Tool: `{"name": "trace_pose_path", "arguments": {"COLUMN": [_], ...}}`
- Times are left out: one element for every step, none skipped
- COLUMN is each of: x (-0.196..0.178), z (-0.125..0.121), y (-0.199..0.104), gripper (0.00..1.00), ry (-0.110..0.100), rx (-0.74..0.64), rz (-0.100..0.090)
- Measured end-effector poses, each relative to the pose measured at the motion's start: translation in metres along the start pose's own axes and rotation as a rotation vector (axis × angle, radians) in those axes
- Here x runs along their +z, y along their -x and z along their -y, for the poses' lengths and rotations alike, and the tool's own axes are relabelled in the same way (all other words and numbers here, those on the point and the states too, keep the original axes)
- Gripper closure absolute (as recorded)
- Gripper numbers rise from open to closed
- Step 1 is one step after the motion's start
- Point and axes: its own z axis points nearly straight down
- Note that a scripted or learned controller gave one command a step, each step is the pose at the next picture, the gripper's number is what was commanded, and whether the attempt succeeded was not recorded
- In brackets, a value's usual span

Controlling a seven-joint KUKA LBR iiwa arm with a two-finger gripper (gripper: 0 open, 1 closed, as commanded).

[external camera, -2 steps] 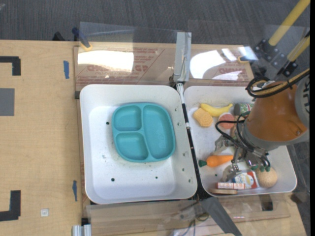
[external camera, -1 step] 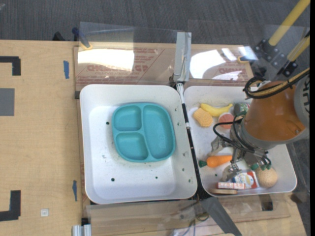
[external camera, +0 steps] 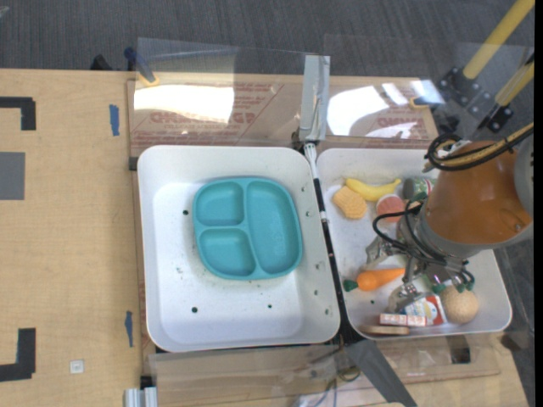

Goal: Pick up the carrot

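Note:
The carrot is orange with a green stub at its left end. It lies flat in the right bin, near the bin's left wall and a little below the middle. My gripper hangs under the grey wrist and orange band, low over the bin and just right of the carrot's thick end. Cables and the wrist hide much of the gripper, and it is unclear whether it touches the carrot.
The right bin also holds a yellow banana, an orange waffle-like piece, a red round item, a beige ball and a red-white packet. A teal divided plate sits in the left bin.

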Motion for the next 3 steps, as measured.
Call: {"name": "trace_pose_path", "arguments": {"x": [-0.0007, -0.0005, -0.0004], "z": [-0.0033, -0.0037, -0.0041], "y": [-0.0012, -0.0005, 0.0], "gripper": [0.0, 0.0, 0.0], "ry": [-0.007, -0.006, -0.006], "rx": [0.092, 0.076, 0.074], "rz": [0.0, 0.0, -0.001]}}
